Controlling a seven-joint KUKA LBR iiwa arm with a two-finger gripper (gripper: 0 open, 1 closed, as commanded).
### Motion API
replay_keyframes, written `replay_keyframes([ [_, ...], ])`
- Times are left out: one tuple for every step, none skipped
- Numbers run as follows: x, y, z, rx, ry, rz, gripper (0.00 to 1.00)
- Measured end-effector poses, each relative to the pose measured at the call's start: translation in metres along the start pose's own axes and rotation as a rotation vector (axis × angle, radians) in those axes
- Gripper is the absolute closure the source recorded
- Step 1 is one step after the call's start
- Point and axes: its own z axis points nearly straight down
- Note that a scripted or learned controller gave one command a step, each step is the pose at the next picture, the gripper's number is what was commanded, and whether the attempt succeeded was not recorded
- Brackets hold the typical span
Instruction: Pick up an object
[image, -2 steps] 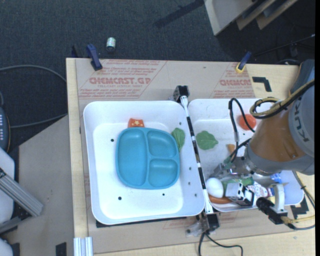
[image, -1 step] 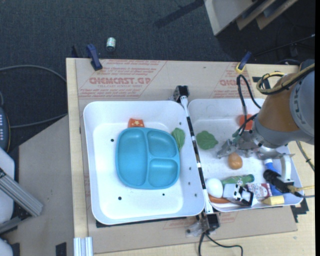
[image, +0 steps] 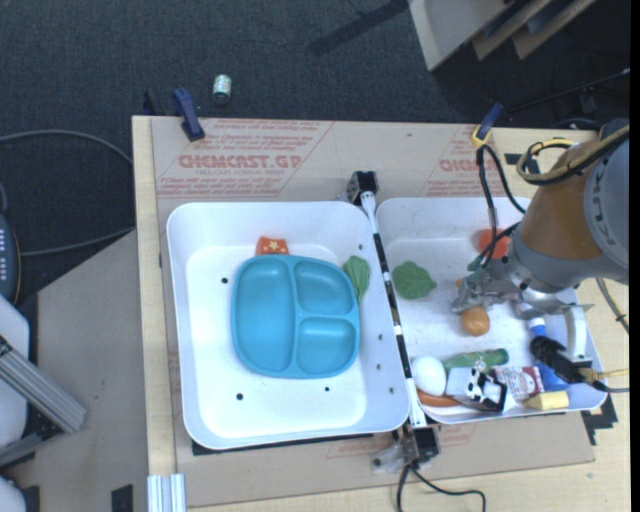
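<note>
Bench (image: 250, 160) of brown board — dark carpet (image: 80, 60) around.

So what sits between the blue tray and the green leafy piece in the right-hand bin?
In the camera view, a green leaf beside the blue tray, then the bins' adjoining rims, then the leafy piece.

Small orange ball (image: 476, 321) in right bin (image: 430, 222).
</note>
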Motion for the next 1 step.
replay_keyframes([
  [0.0629, 0.0474, -0.0903, 0.002, 0.002, -0.001, 1.0],
])
